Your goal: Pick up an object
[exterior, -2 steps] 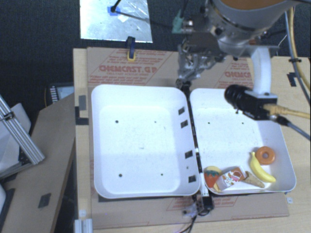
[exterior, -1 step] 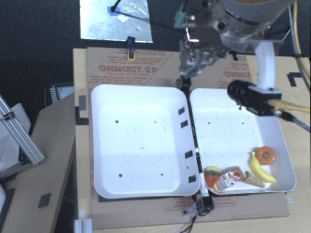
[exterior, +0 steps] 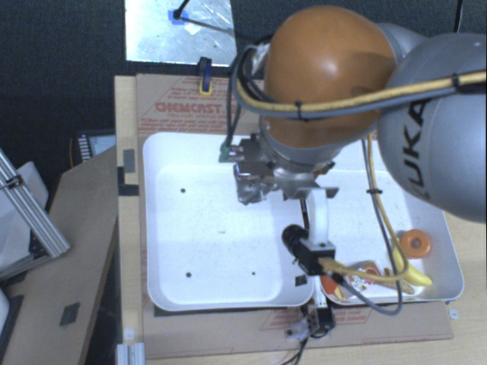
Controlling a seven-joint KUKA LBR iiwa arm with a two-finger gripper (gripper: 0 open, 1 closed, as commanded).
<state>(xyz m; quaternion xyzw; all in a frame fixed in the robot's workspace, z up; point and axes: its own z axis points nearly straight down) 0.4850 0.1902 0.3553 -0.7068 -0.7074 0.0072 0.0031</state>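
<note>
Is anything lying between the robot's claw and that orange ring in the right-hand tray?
No loose thing visibly does. The gripper hangs over the left bin's right half; the orange ring lies at the right bin's right side, bare white floor beside it. The other small things lie nearer the front rim.

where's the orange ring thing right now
In the camera view the orange ring lies in the right bin, near its right wall and toward the front.
</note>
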